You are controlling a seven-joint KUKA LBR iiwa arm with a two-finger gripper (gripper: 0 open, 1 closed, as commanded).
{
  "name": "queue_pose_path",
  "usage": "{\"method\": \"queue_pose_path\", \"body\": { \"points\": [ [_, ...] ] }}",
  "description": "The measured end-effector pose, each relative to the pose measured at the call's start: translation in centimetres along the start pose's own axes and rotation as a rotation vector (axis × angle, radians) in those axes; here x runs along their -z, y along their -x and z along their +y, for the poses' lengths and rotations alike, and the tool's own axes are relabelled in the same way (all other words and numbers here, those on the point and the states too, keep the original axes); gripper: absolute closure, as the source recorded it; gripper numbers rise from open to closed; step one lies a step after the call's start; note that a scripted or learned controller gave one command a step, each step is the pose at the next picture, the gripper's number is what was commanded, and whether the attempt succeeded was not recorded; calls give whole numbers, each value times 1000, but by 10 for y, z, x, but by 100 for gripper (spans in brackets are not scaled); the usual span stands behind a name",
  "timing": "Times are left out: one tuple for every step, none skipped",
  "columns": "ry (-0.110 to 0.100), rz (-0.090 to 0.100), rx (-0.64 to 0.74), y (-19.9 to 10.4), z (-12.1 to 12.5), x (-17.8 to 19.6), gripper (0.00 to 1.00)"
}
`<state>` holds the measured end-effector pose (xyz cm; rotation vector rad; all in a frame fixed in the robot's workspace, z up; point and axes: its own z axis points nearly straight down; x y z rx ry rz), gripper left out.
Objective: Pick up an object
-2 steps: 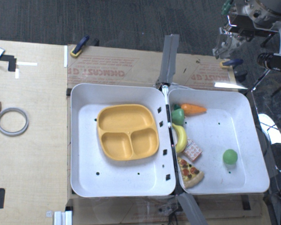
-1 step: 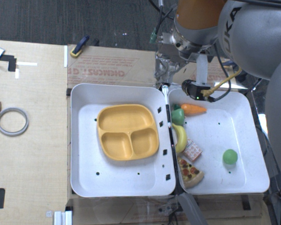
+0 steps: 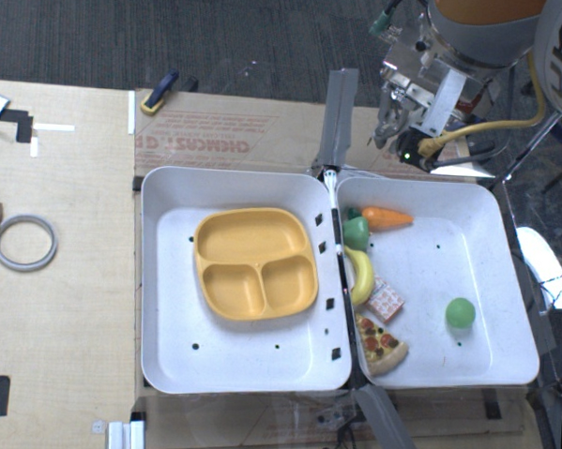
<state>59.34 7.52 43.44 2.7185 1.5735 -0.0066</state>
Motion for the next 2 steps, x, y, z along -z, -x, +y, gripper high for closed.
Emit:
{"method": "queue_pose_path", "body": {
  "points": [
    [-2, 0, -188, 103, 16, 6, 100],
    [-2, 0, -91, 64, 25, -146, 100]
  ]
}}
